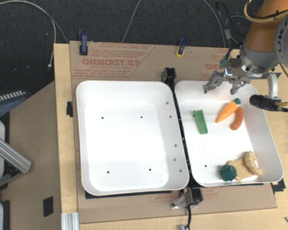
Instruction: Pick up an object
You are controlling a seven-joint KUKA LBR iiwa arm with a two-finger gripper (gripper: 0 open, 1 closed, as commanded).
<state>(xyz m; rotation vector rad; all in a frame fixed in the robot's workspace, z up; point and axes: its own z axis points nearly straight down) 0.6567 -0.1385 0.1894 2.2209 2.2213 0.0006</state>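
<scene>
No object is being held: the fingers are spread apart and bare, with the gripper (224,82) poised over the far edge of the right bin (264,143). The carrot (226,112), sausage (236,119) and green stick (199,121) are lying loose near that edge, within easy reach; a tan toy (246,165) and green ball (228,172) are resting by the near right corner. On the cardboard (134,56), red lettering is printed, partly legible, seemingly "GIGACAST".

Open jaws (225,84) above right bin (264,143) holding carrot (227,112)
</scene>
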